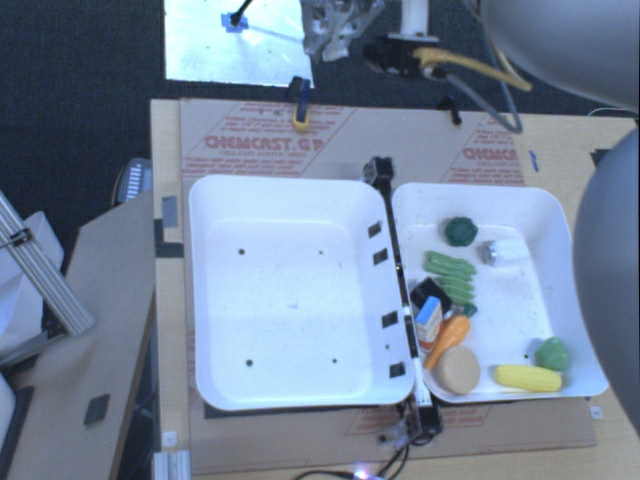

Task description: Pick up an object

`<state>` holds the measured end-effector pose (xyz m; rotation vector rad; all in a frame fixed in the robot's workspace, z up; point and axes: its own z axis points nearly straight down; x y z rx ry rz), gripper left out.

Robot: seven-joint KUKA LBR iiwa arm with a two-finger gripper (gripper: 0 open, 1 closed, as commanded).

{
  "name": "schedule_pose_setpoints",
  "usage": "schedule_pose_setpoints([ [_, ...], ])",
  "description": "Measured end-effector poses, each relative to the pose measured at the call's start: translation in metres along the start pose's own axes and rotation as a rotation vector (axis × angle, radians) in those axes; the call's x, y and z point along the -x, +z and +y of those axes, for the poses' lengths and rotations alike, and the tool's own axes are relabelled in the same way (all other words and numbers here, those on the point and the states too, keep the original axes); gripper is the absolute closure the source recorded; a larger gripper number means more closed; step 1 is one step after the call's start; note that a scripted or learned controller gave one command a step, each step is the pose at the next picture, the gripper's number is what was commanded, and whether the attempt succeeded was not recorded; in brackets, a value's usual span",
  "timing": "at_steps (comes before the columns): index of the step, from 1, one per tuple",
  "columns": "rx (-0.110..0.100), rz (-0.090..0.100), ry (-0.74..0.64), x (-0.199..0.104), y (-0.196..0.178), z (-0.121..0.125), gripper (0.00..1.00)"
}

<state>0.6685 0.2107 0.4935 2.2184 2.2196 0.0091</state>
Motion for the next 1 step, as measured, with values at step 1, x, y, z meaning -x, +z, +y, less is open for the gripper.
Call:
schedule_pose_setpoints([
  [1, -0.01, -0.002, -0.004, -0.0153, 0.0689, -0.0008, 1.0],
])
